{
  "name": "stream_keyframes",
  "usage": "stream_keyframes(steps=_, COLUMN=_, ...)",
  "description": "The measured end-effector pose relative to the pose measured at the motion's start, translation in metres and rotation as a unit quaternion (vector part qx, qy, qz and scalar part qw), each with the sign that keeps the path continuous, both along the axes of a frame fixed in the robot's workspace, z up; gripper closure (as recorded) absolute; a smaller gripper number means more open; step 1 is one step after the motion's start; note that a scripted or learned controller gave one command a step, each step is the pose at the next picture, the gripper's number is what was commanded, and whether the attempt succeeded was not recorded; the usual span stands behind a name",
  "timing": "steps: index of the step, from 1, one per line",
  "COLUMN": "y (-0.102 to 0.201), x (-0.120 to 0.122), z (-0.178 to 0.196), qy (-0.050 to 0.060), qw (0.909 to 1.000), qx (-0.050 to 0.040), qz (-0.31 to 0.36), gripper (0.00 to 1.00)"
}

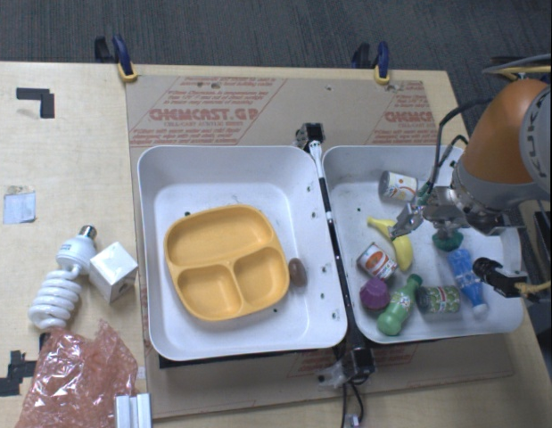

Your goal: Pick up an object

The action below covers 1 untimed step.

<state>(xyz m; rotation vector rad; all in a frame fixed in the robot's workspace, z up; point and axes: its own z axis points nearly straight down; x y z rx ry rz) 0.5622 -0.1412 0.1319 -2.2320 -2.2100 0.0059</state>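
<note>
Setting: pale wooden bench (61, 176) under a brown cardboard sheet (213, 105) with red print, held by clamps at its top edge; dark carpet across the top of the frame.

Lower left, on the bench: spiral light bulb (61, 283), small white cube (113, 269) just beside it, crumpled pink plastic bag (70, 377) below.

Left bin (168, 185), centre of frame: yellow three-part tray (226, 261); a small brown object (296, 272) touching the tray's right rim.

Right bin (347, 185), right of centre: white can (398, 186) at top; banana (393, 239) in the middle; red-and-white can (376, 260) just left of the banana; purple object (375, 294) below it; green bottle (398, 308) lying tilted beside that; green-labelled can (439, 300) at lower right; blue bottle (465, 280) near the right wall; small green item (449, 238), partly hidden by the arm.

Arm (512, 141): enters at right edge, grey with an orange band. Gripper (407, 224): low over the right bin, fingers spread apart above the banana's upper end, nothing between them.
</note>
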Motion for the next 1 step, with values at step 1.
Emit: stream_keyframes(steps=1, y=0.0164, x=-0.0670, z=-0.0428, qy=0.001, qw=1.0000, qx=0.0018, qz=0.004, gripper=0.00)
